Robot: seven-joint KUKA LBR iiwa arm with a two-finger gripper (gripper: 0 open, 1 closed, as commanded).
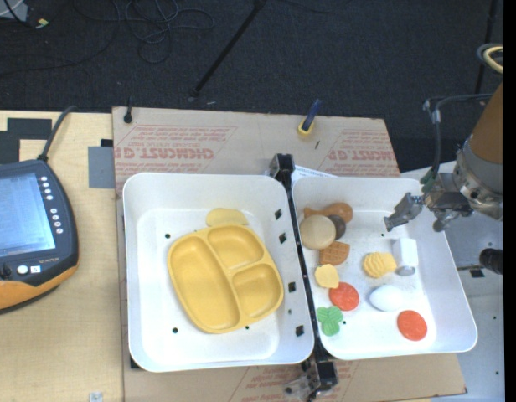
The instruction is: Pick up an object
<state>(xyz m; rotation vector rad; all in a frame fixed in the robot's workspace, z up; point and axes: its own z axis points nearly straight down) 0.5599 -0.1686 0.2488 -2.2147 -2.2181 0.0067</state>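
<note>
The toy food lies crowded in the right bin (459,308): a brown round piece (318,230) near the divider, a waffle-like square (335,253), a small yellow piece (327,275), a ridged yellow piece (379,264), a red tomato slice (344,296), a green leafy bit (328,317), a white egg (387,297), a red disc (413,325) and a small white block (404,252). No one piece is yet singled out. The claw (425,206) hangs over the bin's far right rim, its two fingers spread apart and grasping nothing.

Risk, as I judge it: the pieces sit touching or just beside one another, so a descending finger could land on a neighbour and push the cluster instead of closing on one item. The white block lies nearest the claw and stands fairly apart, a safer target. The egg is smooth and may slip.

Room: the bin walls are low; the right bin's near right corner is bare. The left bin (145,249) holds a yellow divided tray (224,276).
</note>
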